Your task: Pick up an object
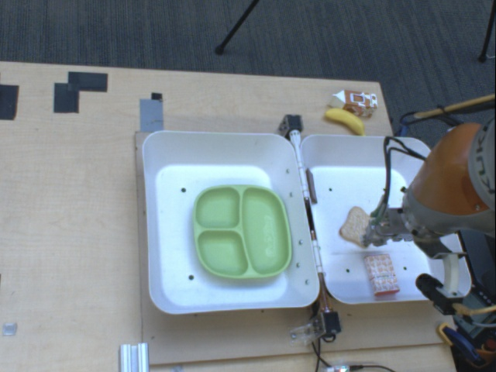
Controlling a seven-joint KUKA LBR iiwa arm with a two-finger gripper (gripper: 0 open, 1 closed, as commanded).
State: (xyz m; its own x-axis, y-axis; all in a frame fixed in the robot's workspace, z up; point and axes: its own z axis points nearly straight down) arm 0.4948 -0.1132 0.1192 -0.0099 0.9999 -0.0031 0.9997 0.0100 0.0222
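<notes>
Left bin (155, 231) sits well left of the pincer and holds a green divided plate (242, 232), three compartments, lying flat near the bin's middle. Right bin (341, 289) is the one the pincer (377, 233) is down in. Beige slice-of-bread toy (356, 225) lies flat just left of the pincer, touching or nearly touching the tip; can't tell whether the pincer is open, closed or gripping anything, the wrist hides the tip. Small pink-and-white patterned packet (381, 274) lies just below the pincer on the bin floor, apart from the bread. Arm (457, 180), orange band showing, comes in from the right over that bin's far side. Bench (70, 208) is light wood; well up and left of the pincer there are dark tape patches (77, 91) and a small grey block (152, 114). Above the pincer, outside the bins, a toy banana (345, 120) lies next to a small white-and-orange carton (357, 99). Beyond the bench is dark grey carpet (155, 14) with a thin black stand leg (246, 15) crossing it.
</notes>
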